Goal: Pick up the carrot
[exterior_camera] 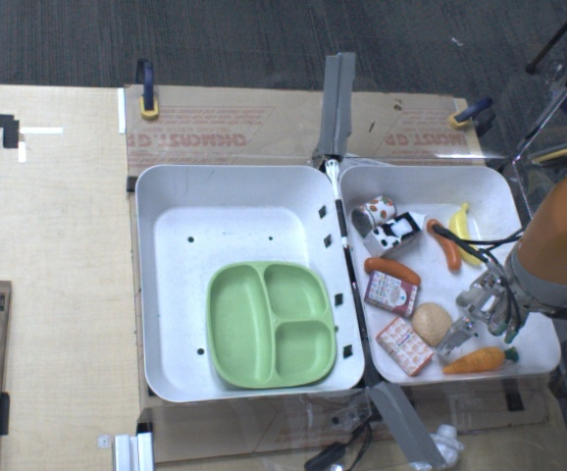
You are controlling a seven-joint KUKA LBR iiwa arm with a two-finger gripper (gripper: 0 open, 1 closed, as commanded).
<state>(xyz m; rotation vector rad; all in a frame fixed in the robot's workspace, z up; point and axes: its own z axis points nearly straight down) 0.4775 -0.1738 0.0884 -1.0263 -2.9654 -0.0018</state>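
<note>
The carrot (476, 361), orange with a small green top at its right end, lies flat along the front edge of the right bin (524, 366). My gripper (463, 322) hangs just above and to the left of it, between the carrot and a tan bread roll (431, 319). Its fingers stand open with nothing between them. The grey arm with its orange band (563, 229) comes in from the right, over the bin's right wall.
The right bin also holds a red packet (391, 291), a checkered packet (403, 346), a sausage (392, 268), a black-and-white cow toy (397, 232), a red pepper (447, 248) and a banana (460, 224). A green divided plate (270, 327) lies in the left bin (166, 263).
</note>
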